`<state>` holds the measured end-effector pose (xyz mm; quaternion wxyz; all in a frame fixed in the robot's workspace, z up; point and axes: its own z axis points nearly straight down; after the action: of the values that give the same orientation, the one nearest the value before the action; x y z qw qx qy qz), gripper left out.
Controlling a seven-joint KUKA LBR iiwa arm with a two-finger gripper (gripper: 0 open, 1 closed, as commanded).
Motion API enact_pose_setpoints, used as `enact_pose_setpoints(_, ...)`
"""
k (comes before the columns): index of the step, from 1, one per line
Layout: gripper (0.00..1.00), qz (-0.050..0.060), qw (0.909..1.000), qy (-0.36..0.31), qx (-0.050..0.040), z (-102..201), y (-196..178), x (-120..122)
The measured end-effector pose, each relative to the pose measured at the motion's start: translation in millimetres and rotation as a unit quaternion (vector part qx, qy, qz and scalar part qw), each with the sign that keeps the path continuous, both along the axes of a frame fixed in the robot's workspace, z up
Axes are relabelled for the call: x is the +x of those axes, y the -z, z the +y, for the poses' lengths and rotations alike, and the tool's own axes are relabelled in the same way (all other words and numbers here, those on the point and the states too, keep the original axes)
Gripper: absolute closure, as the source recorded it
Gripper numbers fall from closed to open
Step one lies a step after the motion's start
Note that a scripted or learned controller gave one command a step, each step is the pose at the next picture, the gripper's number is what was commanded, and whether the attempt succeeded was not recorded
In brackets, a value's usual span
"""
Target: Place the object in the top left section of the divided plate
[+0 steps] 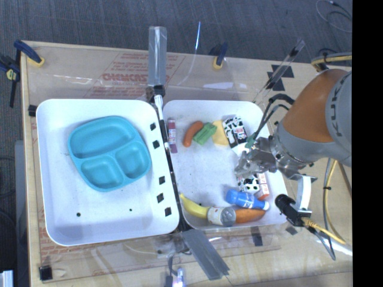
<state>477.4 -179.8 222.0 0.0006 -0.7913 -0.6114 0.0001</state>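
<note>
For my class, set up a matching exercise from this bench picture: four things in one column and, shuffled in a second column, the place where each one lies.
Things
1. divided plate
2. banana
3. black-and-white box
4. gripper

Places
A. near the top edge of the right bin, towards its right corner
B. in the left bin
C. over the right side of the right bin, above the blue bottle
D. at the bottom edge of the right bin, near the left corner

Pairs: 1-B, 2-D, 3-A, 4-C

Grey arm (311, 142) with orange band, metallic tool (250, 163), dark cables.
</note>
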Motion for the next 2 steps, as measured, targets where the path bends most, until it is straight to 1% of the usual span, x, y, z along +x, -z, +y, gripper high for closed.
enact_pose_setpoints(1,1.0,0.002,0.9976,-0.069,0.0005,127.9,13.3,-0.8)
enact_pose_setpoints(2,1.0,0.0,0.9962,-0.087,0.0,92.8,-95.0,10.0)
